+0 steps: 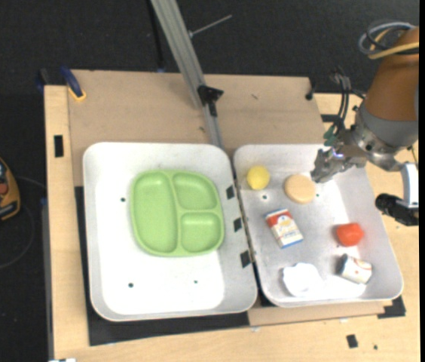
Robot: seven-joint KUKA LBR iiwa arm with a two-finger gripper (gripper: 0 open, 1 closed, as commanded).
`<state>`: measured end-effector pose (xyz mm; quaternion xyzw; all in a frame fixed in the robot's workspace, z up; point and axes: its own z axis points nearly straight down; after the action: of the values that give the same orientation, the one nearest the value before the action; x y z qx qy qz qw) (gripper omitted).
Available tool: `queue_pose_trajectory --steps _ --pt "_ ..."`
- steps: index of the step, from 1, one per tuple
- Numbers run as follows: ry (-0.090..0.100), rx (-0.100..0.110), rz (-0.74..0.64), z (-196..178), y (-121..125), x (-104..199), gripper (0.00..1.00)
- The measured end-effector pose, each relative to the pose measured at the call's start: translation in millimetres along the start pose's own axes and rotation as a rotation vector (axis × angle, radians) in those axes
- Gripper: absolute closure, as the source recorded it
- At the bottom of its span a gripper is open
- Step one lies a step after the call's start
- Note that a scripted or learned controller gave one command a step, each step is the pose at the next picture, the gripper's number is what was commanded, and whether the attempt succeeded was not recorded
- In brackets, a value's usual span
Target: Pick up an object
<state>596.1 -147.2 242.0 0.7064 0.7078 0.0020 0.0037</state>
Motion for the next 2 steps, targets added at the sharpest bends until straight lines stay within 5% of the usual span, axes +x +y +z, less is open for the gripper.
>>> queue_pose_trajectory --steps 1,2 --pt "0.002 0.004 -0.001 -17.9 1.0 -1.2 1.0" --pt "0.003 0.006 -0.006 -24.3 -2.9 54.7 1.0"
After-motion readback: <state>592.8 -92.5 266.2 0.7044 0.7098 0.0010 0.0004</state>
